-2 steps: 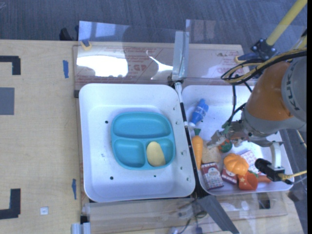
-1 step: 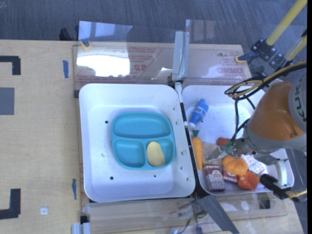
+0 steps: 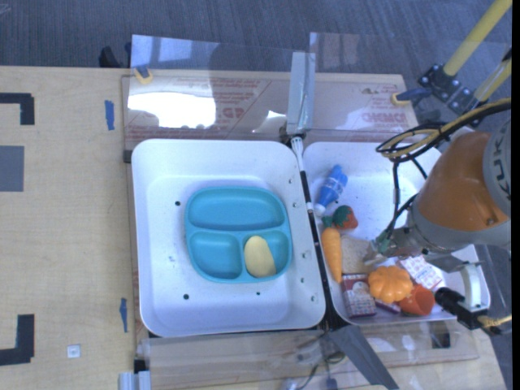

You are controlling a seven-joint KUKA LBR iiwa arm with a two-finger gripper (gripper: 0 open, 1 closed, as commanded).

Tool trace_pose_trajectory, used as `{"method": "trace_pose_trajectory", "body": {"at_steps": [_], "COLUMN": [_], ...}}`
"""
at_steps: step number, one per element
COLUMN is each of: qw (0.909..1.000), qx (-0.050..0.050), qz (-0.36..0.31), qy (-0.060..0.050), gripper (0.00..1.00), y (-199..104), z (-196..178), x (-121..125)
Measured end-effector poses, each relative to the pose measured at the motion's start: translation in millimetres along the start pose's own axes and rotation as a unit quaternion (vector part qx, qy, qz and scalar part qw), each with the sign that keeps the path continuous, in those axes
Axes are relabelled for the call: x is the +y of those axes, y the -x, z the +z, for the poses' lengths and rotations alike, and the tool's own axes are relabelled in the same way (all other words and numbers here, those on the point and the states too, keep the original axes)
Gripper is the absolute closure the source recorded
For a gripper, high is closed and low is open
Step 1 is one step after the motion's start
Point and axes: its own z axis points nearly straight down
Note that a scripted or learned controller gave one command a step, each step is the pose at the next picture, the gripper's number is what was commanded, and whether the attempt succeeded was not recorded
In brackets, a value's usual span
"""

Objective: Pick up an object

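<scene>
Your pale wooden bench [image 3: 65, 218] sits on grey carpet and carries two shallow white bins at the frame's centre. The left white bin [image 3: 154, 242] holds a turquoise divided plastic tray [image 3: 231, 214] with a yellow lemon-shaped toy [image 3: 259, 256] in its lower right compartment. The right white bin [image 3: 361, 157] is crowded: a blue and white bottle [image 3: 331, 187], a small red and green strawberry-like toy [image 3: 344, 217], an orange carrot toy [image 3: 331, 252], an orange pumpkin-shaped toy [image 3: 391, 283] and a red piece [image 3: 418, 301] just beside it.

The grey arm with the orange band [image 3: 463, 193] reaches in from the right, and its hand [image 3: 388, 246] sits low above the pumpkin. You cannot tell how wide the hand stands, nor that it holds anything. Watch the crowding: the toys touch, so the hand could nudge a neighbour or slip off the rounded pumpkin.
</scene>
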Motion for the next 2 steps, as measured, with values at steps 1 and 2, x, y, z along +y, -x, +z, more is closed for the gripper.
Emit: {"method": "trace_pose_trajectory", "body": {"at_steps": [1,2], "qw": [1.0000,0.9979], "qx": [0.000,-0.002], "qz": [0.000,-0.064], "qy": [-0.001,0.001], "gripper": [0.00,0.00], "y": [-0.1,-2.0], "z": [0.8,9.0], "x": [-0.7,-4.3]}}
